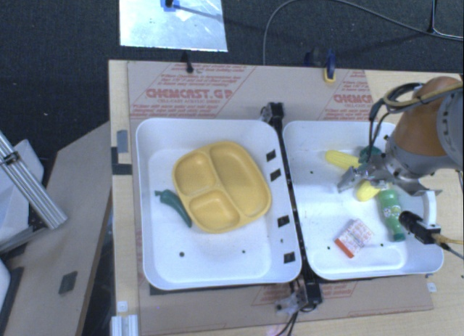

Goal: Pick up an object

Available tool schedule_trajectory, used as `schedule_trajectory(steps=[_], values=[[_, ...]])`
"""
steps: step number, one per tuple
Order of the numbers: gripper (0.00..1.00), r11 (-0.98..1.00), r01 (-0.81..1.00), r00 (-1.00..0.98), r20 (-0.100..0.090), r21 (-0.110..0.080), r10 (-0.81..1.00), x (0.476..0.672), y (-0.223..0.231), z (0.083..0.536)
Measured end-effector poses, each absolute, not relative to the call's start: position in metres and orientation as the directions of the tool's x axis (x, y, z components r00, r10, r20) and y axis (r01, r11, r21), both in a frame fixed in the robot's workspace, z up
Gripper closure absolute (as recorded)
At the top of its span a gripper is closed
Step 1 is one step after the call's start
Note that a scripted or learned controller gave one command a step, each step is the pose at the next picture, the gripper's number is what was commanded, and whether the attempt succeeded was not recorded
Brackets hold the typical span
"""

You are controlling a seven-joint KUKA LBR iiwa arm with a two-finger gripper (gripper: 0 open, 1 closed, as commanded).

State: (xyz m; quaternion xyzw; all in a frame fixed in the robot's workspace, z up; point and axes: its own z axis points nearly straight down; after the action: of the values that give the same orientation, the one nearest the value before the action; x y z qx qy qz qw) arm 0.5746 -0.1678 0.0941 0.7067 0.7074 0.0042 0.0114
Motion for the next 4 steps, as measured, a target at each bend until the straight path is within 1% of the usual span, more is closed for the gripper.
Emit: schedule_trajectory(steps=[1, 2, 3, 4], values=[[1.0, 0.003, 0.999, -0.002, -0.015, 0.035, 1.0, 0.578, -0.168, 0.107], [1.0, 0.005, 1.0, -0.005, -0.001, 0.005, 1.0, 0.574, -0.161, 0.159], [1.0, 0.006, 1.0, -0.006, -0.002, 0.006, 1.0, 0.574, -0.158, 0.203], [1.0, 0.006, 1.0, -0.006, -0.003, 0.009, 1.0, 0.571, -0.16, 0.267]])
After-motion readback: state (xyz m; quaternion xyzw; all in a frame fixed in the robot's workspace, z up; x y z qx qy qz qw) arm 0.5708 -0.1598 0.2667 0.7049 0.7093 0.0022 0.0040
